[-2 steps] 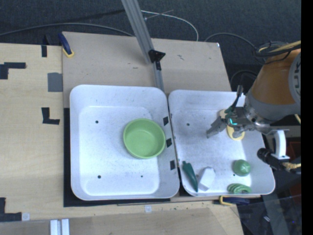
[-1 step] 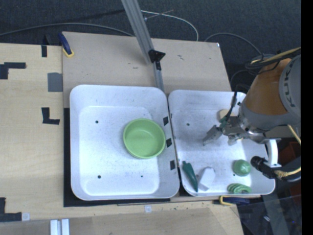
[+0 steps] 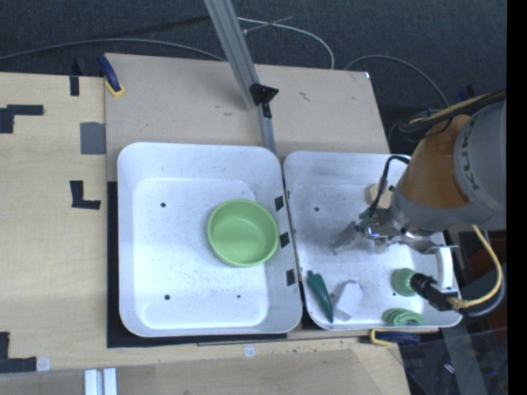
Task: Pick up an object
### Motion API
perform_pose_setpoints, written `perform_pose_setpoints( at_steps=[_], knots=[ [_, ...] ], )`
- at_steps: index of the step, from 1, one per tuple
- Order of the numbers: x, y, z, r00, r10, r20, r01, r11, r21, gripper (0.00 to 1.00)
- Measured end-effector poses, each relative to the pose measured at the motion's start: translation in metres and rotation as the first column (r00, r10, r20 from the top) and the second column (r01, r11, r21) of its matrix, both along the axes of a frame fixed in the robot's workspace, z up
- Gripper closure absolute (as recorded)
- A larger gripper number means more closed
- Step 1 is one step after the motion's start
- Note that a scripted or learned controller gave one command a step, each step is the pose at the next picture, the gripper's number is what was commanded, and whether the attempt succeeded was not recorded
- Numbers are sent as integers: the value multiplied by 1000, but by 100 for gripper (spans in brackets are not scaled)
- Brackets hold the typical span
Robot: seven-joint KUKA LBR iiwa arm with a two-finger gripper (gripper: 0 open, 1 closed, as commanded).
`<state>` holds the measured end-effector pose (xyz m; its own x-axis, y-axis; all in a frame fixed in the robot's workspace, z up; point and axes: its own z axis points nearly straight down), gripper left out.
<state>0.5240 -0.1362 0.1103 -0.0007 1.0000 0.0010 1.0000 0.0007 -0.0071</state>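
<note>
— Looking down, we find our gripper (image 3: 344, 239) low in the right bin (image 3: 329, 171), over bare white floor; whether it's open or closed, we can't tell.

— Nearest pick?

— We'd judge the dark green slender piece (image 3: 319, 295), lying toward the bin's front edge, long axis roughly front-to-back. A pale block (image 3: 349, 296) sits just beside it. The smooth green bowl (image 3: 242, 232) rests in the left bin (image 3: 140, 220).

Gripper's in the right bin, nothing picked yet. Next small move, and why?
Probably shift the gripper toward the bin's near edge, over the dark green tool and the white block, before lowering. It sits above bare floor of the right bin with nothing between its fingers; those two are the closest items. The green bowl lies in the other bin.
</note>
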Motion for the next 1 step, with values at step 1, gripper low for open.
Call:
perform_pose_setpoints(
  at_steps=[1],
  knots=[
    [0, 0, -22, 1000, 0, 6, 0, 1000, -2, 0]
  ],
)
